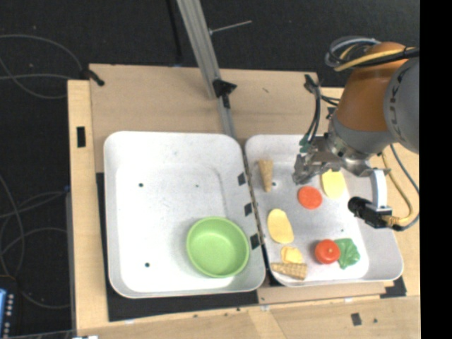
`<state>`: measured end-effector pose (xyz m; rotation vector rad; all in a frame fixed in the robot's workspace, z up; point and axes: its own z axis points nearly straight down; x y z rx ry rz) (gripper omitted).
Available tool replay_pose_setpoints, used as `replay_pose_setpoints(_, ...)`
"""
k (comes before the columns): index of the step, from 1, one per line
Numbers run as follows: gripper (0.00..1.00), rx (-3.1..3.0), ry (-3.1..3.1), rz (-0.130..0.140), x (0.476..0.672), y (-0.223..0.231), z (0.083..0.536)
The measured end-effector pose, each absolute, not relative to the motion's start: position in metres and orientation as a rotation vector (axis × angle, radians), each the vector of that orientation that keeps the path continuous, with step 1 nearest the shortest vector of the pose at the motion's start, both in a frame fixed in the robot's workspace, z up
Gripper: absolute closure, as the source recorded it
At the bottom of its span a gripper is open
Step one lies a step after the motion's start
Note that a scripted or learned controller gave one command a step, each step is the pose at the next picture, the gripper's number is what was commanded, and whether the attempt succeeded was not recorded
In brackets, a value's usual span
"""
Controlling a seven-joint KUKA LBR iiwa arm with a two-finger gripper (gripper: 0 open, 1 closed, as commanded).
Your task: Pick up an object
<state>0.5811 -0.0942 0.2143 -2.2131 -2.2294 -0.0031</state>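
Note:
My gripper hangs over the right bin, its dark fingers pointing down just above and left of an orange-red round piece. A pale yellow piece lies right beside the gripper, partly under the wrist. Further objects lie in the same bin: a small cone-shaped tan piece, a yellow oval piece, a red tomato with a green leaf, and a waffle-like piece at the front edge. Nothing shows between the fingers.
The left bin holds a green bowl at its front right. A metal pole rises behind the bins. A black clip with cables hangs off the arm over the right bin's right side.

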Motion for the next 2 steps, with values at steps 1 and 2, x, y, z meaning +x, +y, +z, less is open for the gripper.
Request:
replay_pose_setpoints(1,1.0,-2.213,-2.228,-0.003,0.581,-0.051,0.215)
replay_pose_setpoints(2,1.0,-2.211,-2.229,-0.004,0.572,0.0,0.227)
